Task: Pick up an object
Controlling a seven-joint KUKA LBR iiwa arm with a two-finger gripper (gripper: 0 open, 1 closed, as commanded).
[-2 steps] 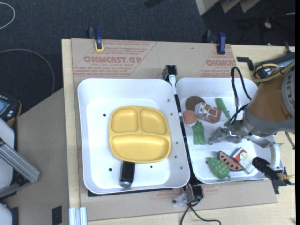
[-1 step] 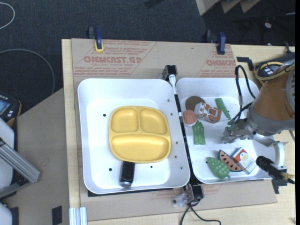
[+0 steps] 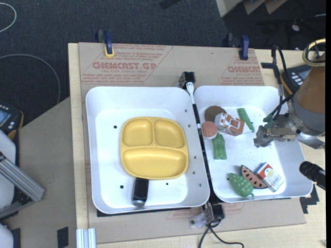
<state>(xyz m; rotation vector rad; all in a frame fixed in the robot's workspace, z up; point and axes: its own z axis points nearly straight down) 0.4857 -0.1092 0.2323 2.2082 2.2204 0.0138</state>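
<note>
Two shallow white bins sat side by side on the worktop (image 3: 155, 56), their inner rims touching along the middle. The left bin (image 3: 98, 154) held a yellow divided plate (image 3: 153, 147) near its centre, with bare floor all around it and most along the left and back walls. A small black device (image 3: 140, 191) lay just in front of the plate, close to the bin's front rim.

The right bin (image 3: 227, 93) was more crowded toward its inner and front sides. By the inner rim lay a brown round piece (image 3: 213, 112), a pink round piece (image 3: 209, 130) and a green block (image 3: 220, 147), close together. A small carton with a brown-and-white print (image 3: 229, 124) lay just beside the brown piece, and a green stick (image 3: 245, 119) lay tilted next to it. Near the front rim sat a green toy (image 3: 241, 184), touching a watermelon slice (image 3: 253, 176), with a small printed packet (image 3: 270, 176) against the slice toward the front right corner. The middle of the bin's floor stayed open.

The arm came in over the right rim, and the gripper (image 3: 261, 138) hung over the right half of that bin, apart from every object. Whether the jaws were released or clenched could not be told; nothing was seen between them.
</note>
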